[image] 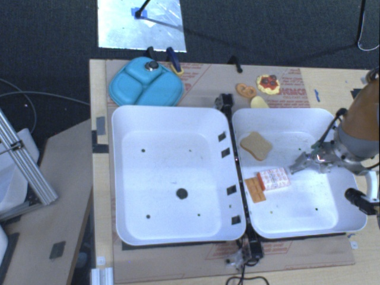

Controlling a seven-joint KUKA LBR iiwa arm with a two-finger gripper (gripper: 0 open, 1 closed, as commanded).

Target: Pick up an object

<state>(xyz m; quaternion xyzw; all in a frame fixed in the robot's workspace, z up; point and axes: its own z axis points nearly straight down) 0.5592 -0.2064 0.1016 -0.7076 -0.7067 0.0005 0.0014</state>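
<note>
**Over the right bin, gripper low beside the small box**

Over the right bin [350, 215] the gripper [301, 164] hangs low, its tip just right of the red-and-white box [274, 179]; whether it touches the box or the bin floor cannot be told at this slant. Nothing shows clamped in the gripper. The grey arm with its orange band [363, 114] reaches in from the right edge, above the bin's right side.

The red-and-white box lies flat near the middle of the right bin, with an orange card-like piece [255, 189] touching its left side. A tan slice of toy bread [256, 145] lies apart from them, toward the bin's upper left corner.

The left bin [127, 129] sits beside it, the two meeting along a dark seam. Behind the bins, on the cardboard-covered bench [202, 79], rest a blue divided plate [146, 83], a small orange piece [246, 90], a yellow piece [259, 103] and a round red-topped toy [268, 84].
</note>
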